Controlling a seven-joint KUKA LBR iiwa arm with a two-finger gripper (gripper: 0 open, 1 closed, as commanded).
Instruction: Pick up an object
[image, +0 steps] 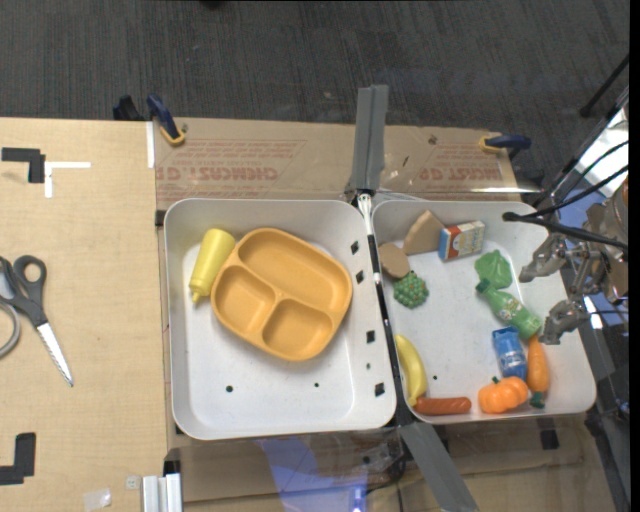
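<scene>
While nothing sits between the jaws, the pick is not yet done: the gripper (556, 290) hangs at the right bin's (455, 300) right edge, its two fingers spread apart and holding nothing. From this layout I judge the approach is partway; descent, closing and lift are all left.

Candidate objects all lie in the right bin. Nearest the gripper: green bottle (508, 308), blue can (508, 350) just below it, carrot (538, 366) beside the can. Front edge: small orange pumpkin (502, 394), red sausage (442, 405), banana (410, 366) against the left wall. Back half: broccoli (410, 290), brown cookie (394, 261), tan wedge (424, 233), small carton (462, 240), green leafy piece (492, 268).

Left bin (200, 400) holds a yellow divided plate (278, 292), tilted, with a yellow bottle (210, 262) touching its left rim. Scissors (35, 315) lie on the bench (80, 400), well apart from both bins.
</scene>
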